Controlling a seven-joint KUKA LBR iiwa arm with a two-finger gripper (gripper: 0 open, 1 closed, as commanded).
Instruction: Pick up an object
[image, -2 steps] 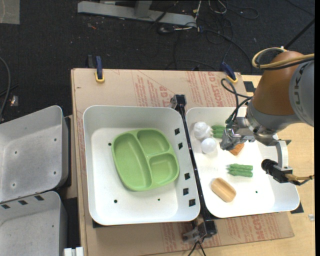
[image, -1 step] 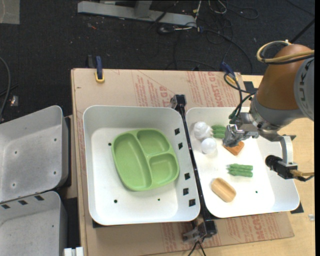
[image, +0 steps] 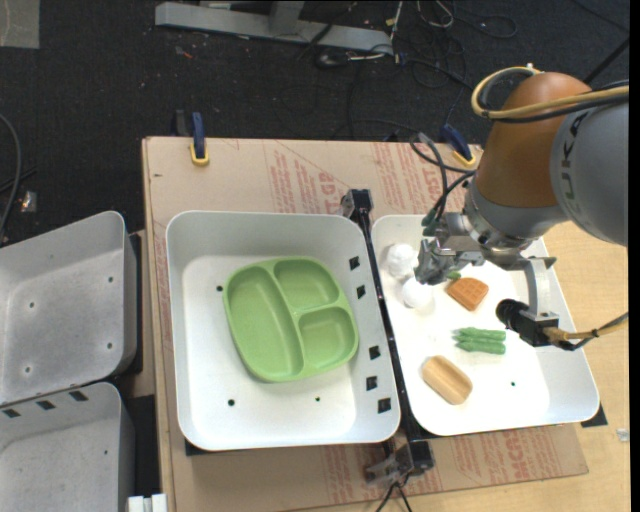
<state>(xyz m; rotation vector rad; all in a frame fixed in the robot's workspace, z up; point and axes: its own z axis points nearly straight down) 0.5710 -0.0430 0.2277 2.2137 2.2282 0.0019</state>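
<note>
The right bin (image: 560, 395) holds several small objects: a white round piece (image: 400, 259), a second white piece (image: 416, 295), an orange wedge (image: 467, 293), a bunch of green beans (image: 480, 340) and a tan bread roll (image: 446, 379). My gripper (image: 436, 264) hangs low over the bin's upper left part, between the two white pieces and the orange wedge. The wrist hides what lies directly beneath it.
The left bin (image: 190, 300) holds a green divided plate (image: 292, 318). A black divider with clips (image: 375, 310) runs between the bins. The grey arm with its orange band (image: 530, 110) comes in from the upper right. Grey lids (image: 60, 300) lie to the far left.
</note>
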